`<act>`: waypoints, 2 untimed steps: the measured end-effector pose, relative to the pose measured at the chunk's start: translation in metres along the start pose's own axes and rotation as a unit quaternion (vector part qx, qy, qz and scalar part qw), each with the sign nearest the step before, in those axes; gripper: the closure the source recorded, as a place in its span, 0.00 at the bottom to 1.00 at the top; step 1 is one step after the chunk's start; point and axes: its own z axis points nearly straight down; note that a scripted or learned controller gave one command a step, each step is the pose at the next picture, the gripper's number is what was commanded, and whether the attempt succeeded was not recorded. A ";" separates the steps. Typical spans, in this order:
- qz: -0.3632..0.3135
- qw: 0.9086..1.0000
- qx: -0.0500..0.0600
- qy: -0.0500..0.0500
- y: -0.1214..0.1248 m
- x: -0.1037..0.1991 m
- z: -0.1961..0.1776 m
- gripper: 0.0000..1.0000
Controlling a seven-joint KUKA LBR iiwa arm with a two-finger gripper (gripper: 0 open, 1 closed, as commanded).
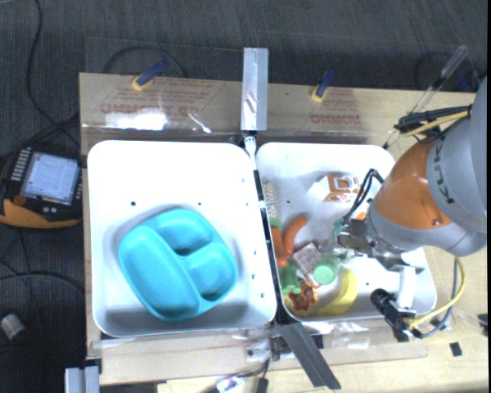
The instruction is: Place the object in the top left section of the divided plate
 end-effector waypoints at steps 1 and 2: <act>0.165 0.986 0.010 0.000 0.008 0.024 0.006 1.00; 0.295 0.955 0.019 -0.001 0.046 0.038 0.010 1.00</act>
